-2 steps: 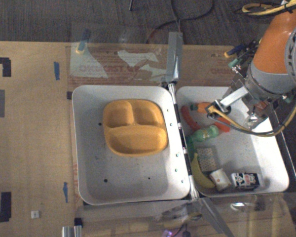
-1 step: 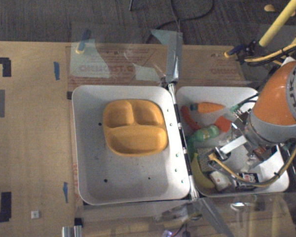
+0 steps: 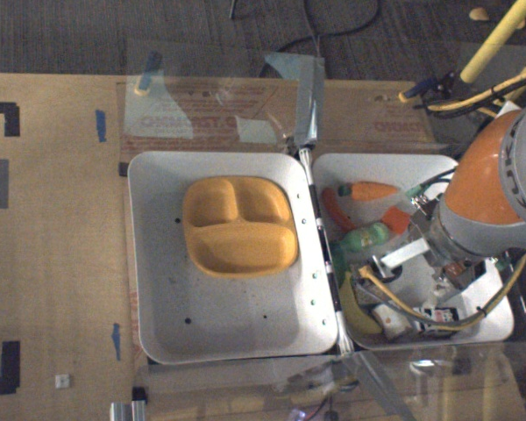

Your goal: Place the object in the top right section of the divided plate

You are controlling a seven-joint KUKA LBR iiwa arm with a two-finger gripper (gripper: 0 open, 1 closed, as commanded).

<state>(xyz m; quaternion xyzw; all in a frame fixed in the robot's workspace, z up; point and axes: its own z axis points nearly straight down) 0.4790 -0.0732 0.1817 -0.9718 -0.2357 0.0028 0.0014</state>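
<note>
Overhead view, early stage. You see the yellow divided plate [image 3: 239,226] lying in the left bin [image 3: 153,261], all three sections bare, including the top right section [image 3: 265,202]. The candidate objects, an orange carrot-like toy [image 3: 368,191] and a green item [image 3: 366,238], lie in the right bin [image 3: 333,169], where the end effector [image 3: 394,310] hangs low. Whether it is apart or together, you cannot tell. Pick, transfer and placement all remain.
</note>
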